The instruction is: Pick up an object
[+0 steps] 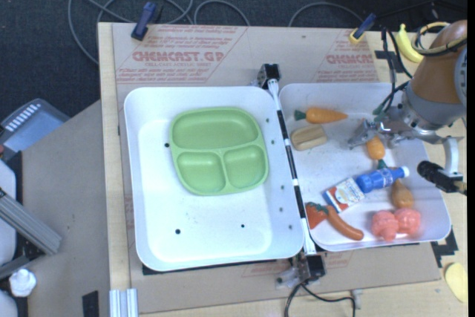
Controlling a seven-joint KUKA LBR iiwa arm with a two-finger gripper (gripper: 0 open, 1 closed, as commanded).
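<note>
From the overhead camera I see the gripper point(373, 131) low in the right bin point(438, 223), just above a small orange oval object point(376, 148); whether it grips it, I cannot tell.

Green divided plate point(220, 149) in left bin point(148, 182); blue clamp point(145, 20) at bench corner (cables behind).

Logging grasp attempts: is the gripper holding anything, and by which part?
Cannot tell. The gripper is low in the right bin beside a small orange piece.
</note>
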